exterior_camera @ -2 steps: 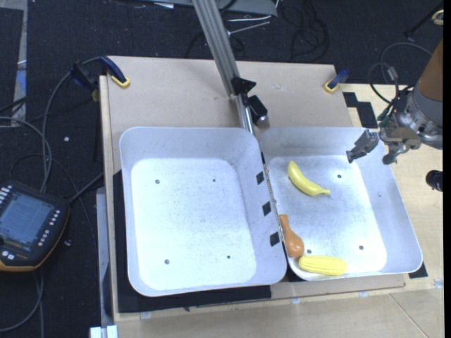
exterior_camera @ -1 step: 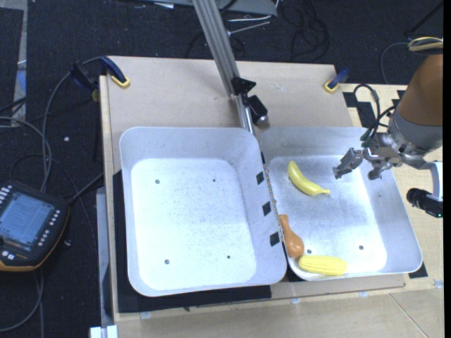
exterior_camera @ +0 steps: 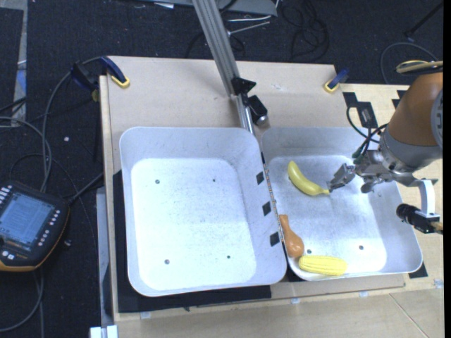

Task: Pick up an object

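A yellow banana (exterior_camera: 304, 179) lies in the upper left part of the right bin (exterior_camera: 394, 220). An orange carrot-like piece (exterior_camera: 290, 239) rests against that bin's left wall. Below it, a yellow corn cob (exterior_camera: 323, 265) lies at the front rim. My gripper (exterior_camera: 352, 182) hangs low over the bin floor, just right of the banana's lower end. It is open, with nothing between its fingers. One fingertip (exterior_camera: 339, 180) is close to the banana's tip.
The left bin (exterior_camera: 134, 153) lies beside the right one, and their walls overlap in the middle. A slanted metal rail (exterior_camera: 220, 41) runs from the top down to the bins' junction. Cables and a handheld pendant (exterior_camera: 25, 224) lie left of the bench.
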Controlling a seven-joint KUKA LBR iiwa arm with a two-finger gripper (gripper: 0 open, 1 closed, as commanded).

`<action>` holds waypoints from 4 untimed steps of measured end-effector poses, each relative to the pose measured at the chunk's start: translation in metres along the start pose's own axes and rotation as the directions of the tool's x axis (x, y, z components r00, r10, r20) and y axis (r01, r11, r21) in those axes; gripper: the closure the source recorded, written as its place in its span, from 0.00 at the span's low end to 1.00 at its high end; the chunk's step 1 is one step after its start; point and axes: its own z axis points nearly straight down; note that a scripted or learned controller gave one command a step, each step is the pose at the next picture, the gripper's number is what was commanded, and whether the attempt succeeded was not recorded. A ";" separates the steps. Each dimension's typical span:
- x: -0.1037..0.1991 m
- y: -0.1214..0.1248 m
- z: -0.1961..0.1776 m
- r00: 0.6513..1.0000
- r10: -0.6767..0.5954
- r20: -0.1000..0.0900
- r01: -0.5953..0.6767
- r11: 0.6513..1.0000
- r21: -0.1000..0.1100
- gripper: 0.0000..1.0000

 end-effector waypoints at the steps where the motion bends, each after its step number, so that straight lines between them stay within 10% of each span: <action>1: 0.000 0.001 -0.013 1.000 -0.001 0.002 0.001 1.000 -0.005 1.00; 3: -0.003 0.009 -0.087 1.000 -0.001 0.001 0.001 1.000 -0.006 1.00; 4: 0.054 -0.007 -0.083 1.000 -0.004 0.000 0.004 1.000 -0.004 1.00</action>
